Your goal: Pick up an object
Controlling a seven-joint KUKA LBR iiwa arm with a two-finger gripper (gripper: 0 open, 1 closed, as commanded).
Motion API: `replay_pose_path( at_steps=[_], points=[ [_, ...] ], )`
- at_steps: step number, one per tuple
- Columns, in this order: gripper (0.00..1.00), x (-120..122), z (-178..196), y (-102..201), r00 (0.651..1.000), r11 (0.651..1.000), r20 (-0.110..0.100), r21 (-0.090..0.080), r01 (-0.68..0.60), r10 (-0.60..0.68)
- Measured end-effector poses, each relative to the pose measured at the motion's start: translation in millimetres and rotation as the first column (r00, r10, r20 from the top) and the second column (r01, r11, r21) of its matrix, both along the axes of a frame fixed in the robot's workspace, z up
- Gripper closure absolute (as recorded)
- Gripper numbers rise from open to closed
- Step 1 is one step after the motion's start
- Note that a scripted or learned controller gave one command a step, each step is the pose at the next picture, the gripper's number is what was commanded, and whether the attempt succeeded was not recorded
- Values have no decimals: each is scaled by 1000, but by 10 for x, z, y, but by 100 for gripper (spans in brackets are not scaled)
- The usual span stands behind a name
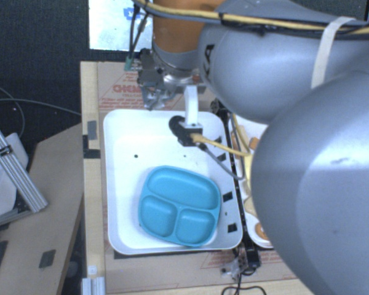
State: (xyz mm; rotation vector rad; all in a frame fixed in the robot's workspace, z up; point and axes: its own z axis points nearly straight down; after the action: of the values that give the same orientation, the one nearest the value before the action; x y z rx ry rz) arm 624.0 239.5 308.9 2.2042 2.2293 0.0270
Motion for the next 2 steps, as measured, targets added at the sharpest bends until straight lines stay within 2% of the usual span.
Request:
replay_pose_path(
  at_steps=[1,2],
  points=[
    [100,467,-281,-502,1000,1000,-14,-10,15,-15],
    [100,-386,1034,-11,1000,1000,-7,0,-1,1]
  ],
)
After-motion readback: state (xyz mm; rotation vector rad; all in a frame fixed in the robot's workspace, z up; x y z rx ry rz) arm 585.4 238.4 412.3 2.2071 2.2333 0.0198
